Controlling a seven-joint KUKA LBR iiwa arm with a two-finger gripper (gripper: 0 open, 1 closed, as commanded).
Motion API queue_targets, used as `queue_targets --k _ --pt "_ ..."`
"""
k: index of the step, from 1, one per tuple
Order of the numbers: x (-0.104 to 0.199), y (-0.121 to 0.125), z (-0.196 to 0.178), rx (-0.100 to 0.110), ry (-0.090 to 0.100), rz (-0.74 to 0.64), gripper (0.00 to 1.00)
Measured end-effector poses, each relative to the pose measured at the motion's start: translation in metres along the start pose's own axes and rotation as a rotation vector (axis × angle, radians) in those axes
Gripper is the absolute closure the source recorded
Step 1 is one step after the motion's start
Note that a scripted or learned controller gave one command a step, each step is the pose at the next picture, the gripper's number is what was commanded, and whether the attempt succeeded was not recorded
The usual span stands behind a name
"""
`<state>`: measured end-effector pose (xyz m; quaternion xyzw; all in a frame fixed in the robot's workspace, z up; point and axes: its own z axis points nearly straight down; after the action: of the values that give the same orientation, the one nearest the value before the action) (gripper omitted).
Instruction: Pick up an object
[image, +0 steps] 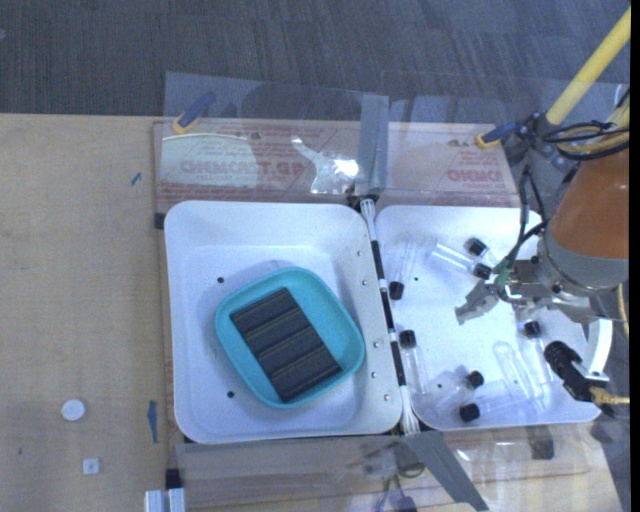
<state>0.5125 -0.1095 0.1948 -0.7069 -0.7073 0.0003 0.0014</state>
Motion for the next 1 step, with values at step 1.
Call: queue_targets --k 1 --pt "-0.0427 0.0331 -0.0015 -0.005 -0.002 -0.03 0.0"
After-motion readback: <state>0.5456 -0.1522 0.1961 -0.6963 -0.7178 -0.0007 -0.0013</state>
